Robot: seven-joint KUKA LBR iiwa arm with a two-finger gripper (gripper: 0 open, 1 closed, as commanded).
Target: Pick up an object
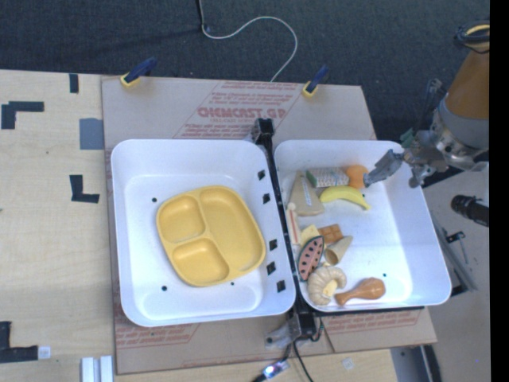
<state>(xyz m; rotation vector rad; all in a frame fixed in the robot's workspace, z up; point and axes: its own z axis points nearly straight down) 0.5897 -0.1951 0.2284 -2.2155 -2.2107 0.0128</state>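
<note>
Jaws (pixel 387 168) are seen above the upper right part of the right bin (pixel 413 237), at the end of the grey arm (pixel 469 110) that reaches in from the right; whether they are spread or closed cannot be told, and nothing is seen held between them. They are poised just to the right of an orange piece (pixel 355 172) and above the yellow banana (pixel 347 198).

Several toy foods are gathered along the left half of the right bin. A striped packet (pixel 327 177) is laid beside the orange piece, with a pale wedge (pixel 305 196) to its left. Lower down, an ice-cream cone (pixel 339 250), a watermelon slice (pixel 309 255), a cream-coloured lumpy piece (pixel 324 282) and a brown drumstick (pixel 362 291) are found near the bin's front edge.

In the left bin (pixel 135 237) a yellow divided plate (pixel 210 235) is set flat, with three compartments showing.

Both bins are placed on a cardboard sheet (pixel 231 114) on the table (pixel 48 213), and a white cable (pixel 238 30) is looped behind them.
</note>
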